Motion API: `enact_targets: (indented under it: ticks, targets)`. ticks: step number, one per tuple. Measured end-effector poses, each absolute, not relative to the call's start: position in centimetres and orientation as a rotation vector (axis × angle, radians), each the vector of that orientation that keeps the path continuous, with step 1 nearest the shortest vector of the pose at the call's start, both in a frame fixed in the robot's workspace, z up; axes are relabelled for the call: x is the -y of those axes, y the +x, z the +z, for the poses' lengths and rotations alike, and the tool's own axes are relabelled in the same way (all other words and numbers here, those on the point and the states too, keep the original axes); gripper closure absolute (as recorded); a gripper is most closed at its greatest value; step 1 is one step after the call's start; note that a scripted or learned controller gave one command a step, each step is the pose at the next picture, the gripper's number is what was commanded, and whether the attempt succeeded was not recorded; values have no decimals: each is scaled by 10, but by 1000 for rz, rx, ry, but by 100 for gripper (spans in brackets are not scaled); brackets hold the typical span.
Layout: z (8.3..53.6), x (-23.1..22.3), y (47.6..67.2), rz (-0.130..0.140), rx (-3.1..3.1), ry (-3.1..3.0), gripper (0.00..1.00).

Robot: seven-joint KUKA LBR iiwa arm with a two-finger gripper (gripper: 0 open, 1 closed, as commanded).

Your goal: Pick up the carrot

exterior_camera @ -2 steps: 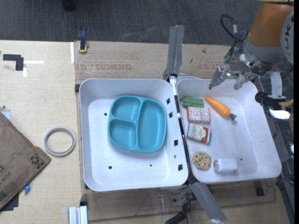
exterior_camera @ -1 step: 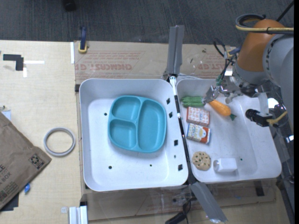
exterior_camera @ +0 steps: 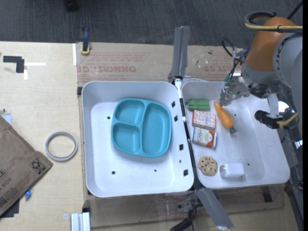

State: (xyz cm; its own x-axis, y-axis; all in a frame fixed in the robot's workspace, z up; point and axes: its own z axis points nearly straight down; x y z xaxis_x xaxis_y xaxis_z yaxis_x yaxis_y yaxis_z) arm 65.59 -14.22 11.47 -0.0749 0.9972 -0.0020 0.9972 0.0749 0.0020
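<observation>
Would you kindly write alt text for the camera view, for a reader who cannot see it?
The grey arm's gripper hovers over the right bin, just above the top end of an orange carrot. Beside the carrot lie a green vegetable, two small cartons, a cookie and a white block. The left bin holds a blue divided plate.

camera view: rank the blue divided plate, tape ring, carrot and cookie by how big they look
Largest to smallest:
1. blue divided plate
2. tape ring
3. carrot
4. cookie
The carrot is longer than the cookie but thin, so those two are close.
</observation>
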Motion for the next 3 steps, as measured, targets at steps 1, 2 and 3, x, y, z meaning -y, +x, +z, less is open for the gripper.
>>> enact_targets:
  ticks: [1,2,3]
  targets:
    - [115,142,656,0,-2301,2135,0]
    - [91,137,631,-3,-2065,2371,0]
    - [100,138,631,-3,-2062,2373,100]
